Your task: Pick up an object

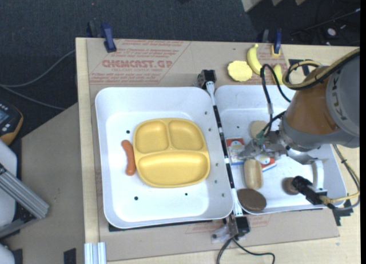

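Hot dog: far left of the claw, beside the tray.
Yellow tray: left bin, well left of the claw.
Bread roll: right bin, just below the claw.
Claw: low over the right bin; grip state cannot be told.

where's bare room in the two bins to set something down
Left bin: bare white floor in front of the yellow tray, and a strip behind it. The hot dog takes its left side. Right bin: only the back is bare; the bun, brown disc and gripper crowd the rest.
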Motion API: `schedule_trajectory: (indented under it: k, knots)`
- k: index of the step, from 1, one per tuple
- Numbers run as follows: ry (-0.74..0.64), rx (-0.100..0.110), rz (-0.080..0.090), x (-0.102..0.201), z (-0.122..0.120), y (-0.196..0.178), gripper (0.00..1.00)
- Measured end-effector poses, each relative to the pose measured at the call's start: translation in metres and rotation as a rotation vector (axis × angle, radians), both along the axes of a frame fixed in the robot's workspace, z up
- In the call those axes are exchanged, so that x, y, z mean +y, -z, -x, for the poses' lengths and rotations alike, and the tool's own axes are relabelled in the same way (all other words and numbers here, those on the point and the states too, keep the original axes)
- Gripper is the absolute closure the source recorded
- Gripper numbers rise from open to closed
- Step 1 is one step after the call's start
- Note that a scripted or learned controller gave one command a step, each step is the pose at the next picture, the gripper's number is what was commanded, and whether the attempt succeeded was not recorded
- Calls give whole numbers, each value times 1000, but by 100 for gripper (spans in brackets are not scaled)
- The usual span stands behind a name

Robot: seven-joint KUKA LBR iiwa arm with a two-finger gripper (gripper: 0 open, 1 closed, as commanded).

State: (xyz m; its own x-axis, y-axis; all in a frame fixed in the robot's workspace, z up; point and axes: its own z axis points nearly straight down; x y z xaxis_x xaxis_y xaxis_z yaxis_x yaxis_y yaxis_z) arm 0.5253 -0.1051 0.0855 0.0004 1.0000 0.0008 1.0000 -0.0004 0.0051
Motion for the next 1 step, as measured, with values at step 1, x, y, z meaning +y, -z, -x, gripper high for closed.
schedule_trajectory:
  k: [1]
  knots:
    - [2, -8, 5, -4, -3, -15, 100]
